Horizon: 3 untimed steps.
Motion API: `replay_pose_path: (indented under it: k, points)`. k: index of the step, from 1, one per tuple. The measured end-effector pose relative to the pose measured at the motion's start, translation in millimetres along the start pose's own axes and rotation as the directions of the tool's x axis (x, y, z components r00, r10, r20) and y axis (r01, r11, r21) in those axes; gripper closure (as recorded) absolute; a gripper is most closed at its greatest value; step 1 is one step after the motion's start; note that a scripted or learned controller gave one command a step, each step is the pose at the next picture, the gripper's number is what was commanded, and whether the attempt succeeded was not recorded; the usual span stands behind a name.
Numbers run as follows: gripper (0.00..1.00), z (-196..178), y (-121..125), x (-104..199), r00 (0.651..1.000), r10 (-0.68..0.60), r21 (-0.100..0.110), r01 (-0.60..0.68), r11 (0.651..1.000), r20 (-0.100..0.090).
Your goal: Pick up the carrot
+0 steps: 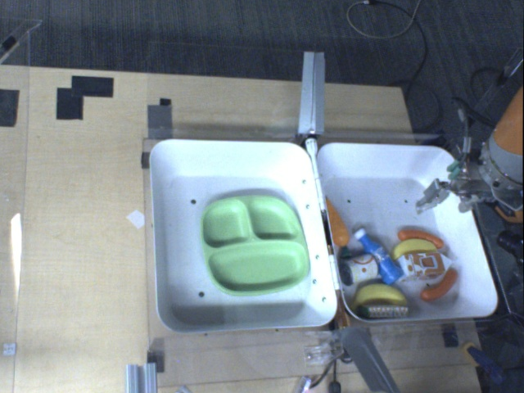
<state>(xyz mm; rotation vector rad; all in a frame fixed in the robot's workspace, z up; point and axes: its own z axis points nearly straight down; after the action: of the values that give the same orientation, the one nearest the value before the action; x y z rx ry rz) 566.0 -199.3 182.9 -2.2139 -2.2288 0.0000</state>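
Note:
The carrot (335, 223) is a slim orange piece lying along the left wall of the right bin (385, 166), partly tucked under the divider between the bins. My gripper (449, 199) hovers over the right bin's far right side, well to the right of the carrot and apart from it. Its two fingers (428, 196) are spread, with nothing between them. The arm's orange band (508, 133) sits at the view's right edge.
Right of the carrot lie a blue bottle (378, 257), a yellow-orange curved piece (420, 238), a white and red box (423, 264), an orange sausage (443, 283) and a yellow fruit (378, 294). The left bin (176, 219) holds a green divided plate (254, 244).

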Motion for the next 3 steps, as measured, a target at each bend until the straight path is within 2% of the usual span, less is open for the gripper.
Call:
replay_pose_path:
  k: [1, 2, 3]
  points:
    - [0.0, 94.6, 0.8, 90.6, 1.0, 0.03, -0.01, -0.03, 0.999, 0.001]
    - [1.0, 84.6, 3.6, 92.0, 1.0, 0.029, -0.014, -0.029, 0.999, -0.001]
    - [1.0, 92.8, -17.5, 108.8, 0.977, 0.213, -0.021, -0.213, 0.977, 0.001]
